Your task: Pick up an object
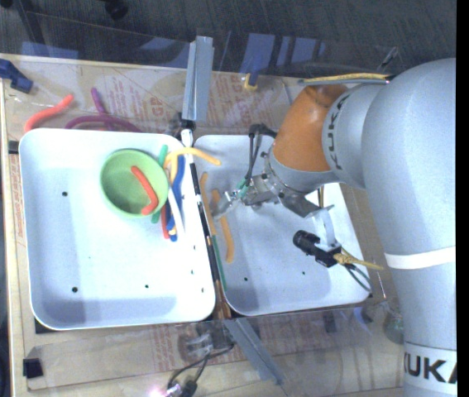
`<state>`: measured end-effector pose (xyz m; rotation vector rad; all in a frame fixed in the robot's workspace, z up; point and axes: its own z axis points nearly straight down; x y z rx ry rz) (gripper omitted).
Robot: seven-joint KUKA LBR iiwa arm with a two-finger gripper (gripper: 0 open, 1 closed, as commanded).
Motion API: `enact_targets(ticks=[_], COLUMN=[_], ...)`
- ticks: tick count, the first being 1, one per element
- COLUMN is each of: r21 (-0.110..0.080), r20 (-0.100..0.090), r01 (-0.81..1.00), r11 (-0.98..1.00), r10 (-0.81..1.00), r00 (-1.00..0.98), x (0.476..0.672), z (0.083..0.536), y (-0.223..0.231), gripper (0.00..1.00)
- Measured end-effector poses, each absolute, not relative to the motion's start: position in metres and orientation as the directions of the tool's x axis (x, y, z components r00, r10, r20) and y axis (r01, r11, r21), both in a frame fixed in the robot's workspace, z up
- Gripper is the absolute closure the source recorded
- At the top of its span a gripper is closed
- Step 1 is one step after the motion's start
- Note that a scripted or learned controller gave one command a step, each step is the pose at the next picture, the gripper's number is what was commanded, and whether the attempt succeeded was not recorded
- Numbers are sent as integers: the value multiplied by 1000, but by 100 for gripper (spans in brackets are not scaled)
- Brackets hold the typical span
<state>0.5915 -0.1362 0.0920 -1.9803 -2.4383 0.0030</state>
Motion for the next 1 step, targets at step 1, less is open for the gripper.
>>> enact_targets(ticks=[1], r21=[-15], r20=[-19], r01=[971], r11=[239], r10=[971], r00=[-240], x=[643], z=[98], y=[-116], gripper=[0])
